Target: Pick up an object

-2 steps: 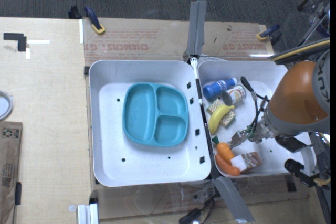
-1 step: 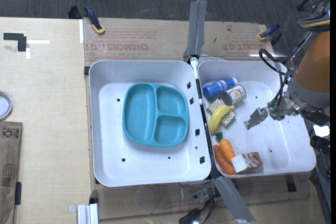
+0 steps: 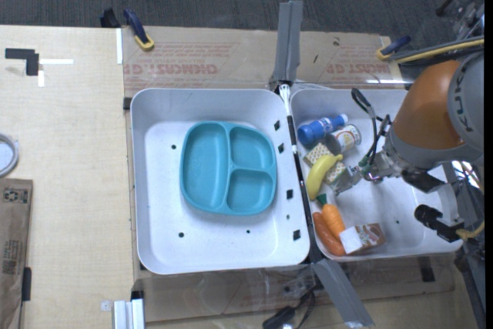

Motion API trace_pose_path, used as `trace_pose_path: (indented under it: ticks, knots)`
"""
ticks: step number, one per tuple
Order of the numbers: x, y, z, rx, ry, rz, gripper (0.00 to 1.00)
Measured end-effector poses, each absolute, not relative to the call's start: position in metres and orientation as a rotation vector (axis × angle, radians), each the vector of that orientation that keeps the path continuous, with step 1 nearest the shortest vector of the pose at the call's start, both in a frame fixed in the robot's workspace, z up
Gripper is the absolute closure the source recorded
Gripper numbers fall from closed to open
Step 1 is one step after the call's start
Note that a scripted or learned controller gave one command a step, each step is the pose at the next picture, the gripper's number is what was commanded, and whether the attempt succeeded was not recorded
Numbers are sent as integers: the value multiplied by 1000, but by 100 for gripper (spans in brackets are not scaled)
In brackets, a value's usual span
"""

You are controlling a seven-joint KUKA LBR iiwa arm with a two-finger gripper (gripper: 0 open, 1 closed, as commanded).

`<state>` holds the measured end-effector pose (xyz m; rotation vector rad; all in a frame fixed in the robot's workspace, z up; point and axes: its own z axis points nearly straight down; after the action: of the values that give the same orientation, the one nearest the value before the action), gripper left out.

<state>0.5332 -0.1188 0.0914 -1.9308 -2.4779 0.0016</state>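
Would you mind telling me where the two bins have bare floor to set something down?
Left bin: a bare white margin rings the teal divided plate, widest along its left and near walls. Right bin: free floor right of the carrot and snack packet. Crowded: its left side, with blue bottle, banana and gripper.

The arm [image 3: 443,115] is bulky and rounded, a broad glossy orange band [image 3: 427,118] wrapping it beneath a grey shell printed with dark lettering. Thin black cables [image 3: 375,127] loop past its darker grey wrist [image 3: 404,158].
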Motion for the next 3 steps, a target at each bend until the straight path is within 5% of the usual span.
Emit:
trace_pose_path:
  ticks: [1,2,3]
  knots:
    - [621,-139,119,-2095,-2345,1,0]
    - [657,-112,93,-2008,-2418,6,0]
    - [657,-111,103,-2004,-2422,8,100]
